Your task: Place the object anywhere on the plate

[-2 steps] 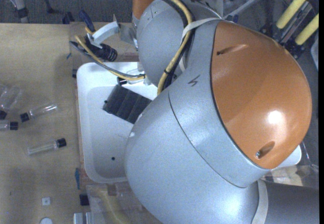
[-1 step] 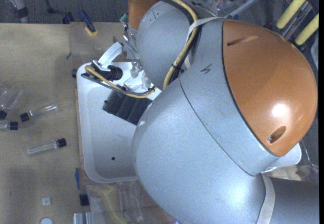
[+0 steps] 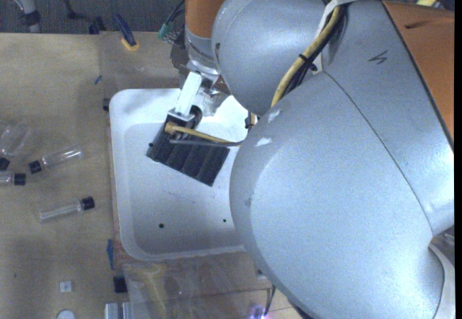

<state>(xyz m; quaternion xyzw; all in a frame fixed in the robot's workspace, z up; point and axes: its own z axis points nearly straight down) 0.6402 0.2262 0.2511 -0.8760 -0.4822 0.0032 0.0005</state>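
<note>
On tan bench (image 3: 43,79) left of white bin (image 3: 180,231): capped vials (image 3: 65,209).

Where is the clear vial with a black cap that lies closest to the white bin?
In the camera view the vial lies on the bench at the left, just outside the left wall of the white bin, below another capped vial.

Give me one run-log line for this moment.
arm: reaching over white bin, hiding its right side | bench left of bin: clear black-capped vials lying loose
</note>
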